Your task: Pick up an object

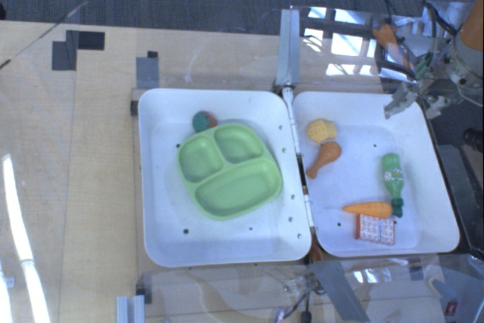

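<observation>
The right bin (pixel 423 238) holds a yellow corn piece (pixel 321 131), a tan drumstick (pixel 325 157), a green bottle (pixel 392 183), an orange carrot (pixel 368 209) and a small red-and-white box (pixel 376 228). My gripper (pixel 414 107) hangs over that bin's far right corner, above and to the right of the corn. Its two fingers stand apart, open, with nothing between them. The bottle lies well in front of the gripper, toward the near side.
In the left bin (pixel 159 238) sits a green divided plate (pixel 229 169), with a small green-and-red toy (pixel 203 120) at its far edge. A metal divider (pixel 297 163) separates the bins. A metal frame (pixel 333 41) and cables stand behind the right bin.
</observation>
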`<state>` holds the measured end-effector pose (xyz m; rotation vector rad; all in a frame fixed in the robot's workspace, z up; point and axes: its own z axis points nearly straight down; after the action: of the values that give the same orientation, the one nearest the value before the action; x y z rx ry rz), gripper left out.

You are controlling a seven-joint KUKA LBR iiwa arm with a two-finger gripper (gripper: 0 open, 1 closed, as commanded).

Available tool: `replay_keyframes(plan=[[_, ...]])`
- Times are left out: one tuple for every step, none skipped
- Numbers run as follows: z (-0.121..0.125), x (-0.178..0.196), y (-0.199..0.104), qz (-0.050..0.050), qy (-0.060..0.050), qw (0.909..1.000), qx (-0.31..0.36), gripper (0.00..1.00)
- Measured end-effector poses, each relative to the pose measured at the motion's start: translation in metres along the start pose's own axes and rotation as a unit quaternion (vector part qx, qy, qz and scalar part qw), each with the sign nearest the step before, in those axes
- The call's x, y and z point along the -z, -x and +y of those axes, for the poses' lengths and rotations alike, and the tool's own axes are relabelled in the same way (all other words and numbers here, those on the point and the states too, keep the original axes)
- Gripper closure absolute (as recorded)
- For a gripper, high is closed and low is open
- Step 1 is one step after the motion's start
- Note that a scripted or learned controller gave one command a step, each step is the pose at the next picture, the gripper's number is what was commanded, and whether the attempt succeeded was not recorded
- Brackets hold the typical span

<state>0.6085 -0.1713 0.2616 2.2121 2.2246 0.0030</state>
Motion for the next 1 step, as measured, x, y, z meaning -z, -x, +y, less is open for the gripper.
replay_keyframes(plan=[[-0.0292,-0.1182,0.0163,0.0,-0.001,0.996,-0.089,0.0]])
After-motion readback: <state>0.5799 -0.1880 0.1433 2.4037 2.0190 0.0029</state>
